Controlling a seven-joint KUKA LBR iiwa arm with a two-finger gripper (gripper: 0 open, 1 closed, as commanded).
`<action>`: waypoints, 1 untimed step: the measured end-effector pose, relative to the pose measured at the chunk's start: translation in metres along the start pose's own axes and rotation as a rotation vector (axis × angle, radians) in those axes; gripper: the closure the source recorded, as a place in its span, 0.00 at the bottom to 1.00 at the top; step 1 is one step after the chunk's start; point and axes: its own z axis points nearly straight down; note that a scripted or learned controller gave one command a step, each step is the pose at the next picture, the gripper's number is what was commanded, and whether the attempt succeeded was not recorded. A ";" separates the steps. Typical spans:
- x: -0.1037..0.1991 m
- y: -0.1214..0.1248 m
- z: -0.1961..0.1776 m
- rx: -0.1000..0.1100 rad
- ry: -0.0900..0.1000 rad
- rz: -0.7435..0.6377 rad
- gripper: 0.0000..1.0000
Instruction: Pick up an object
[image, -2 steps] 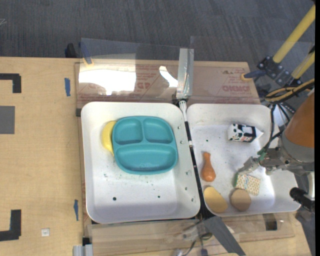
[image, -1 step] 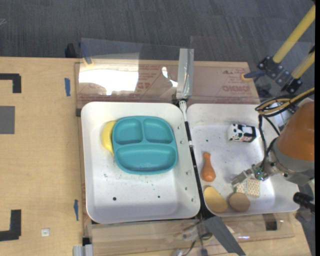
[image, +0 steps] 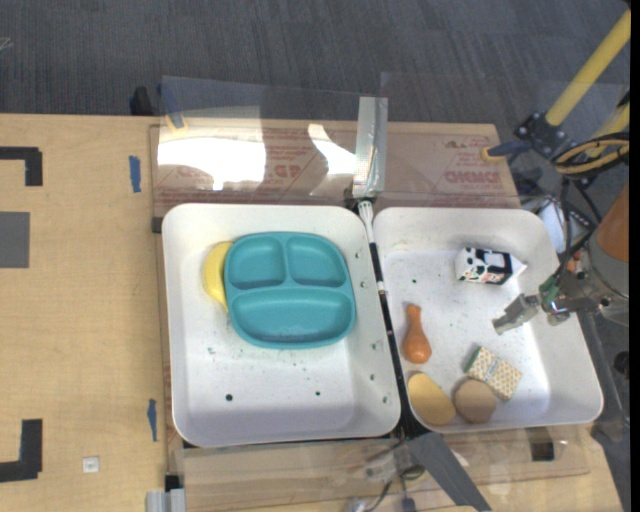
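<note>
The right bin (image: 440, 235) holds an orange gourd-shaped toy (image: 415, 335), a tan oval piece (image: 432, 398), a brown round piece (image: 475, 401), a patterned square pad (image: 496, 371) and a black-and-white cow-print object (image: 486, 266). My gripper (image: 516, 315) hangs over the right part of this bin, above the patterned pad and below the cow-print object. Nothing shows between its fingers.
The left bin (image: 190, 380) carries a teal divided plate (image: 289, 288) lying over a yellow object (image: 213, 272). A clear plastic sheet and cardboard lie behind the bins. Cables and a yellow pole (image: 590, 70) stand at the far right.
</note>
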 end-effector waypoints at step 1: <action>0.025 0.058 0.092 -0.001 0.000 0.179 0.00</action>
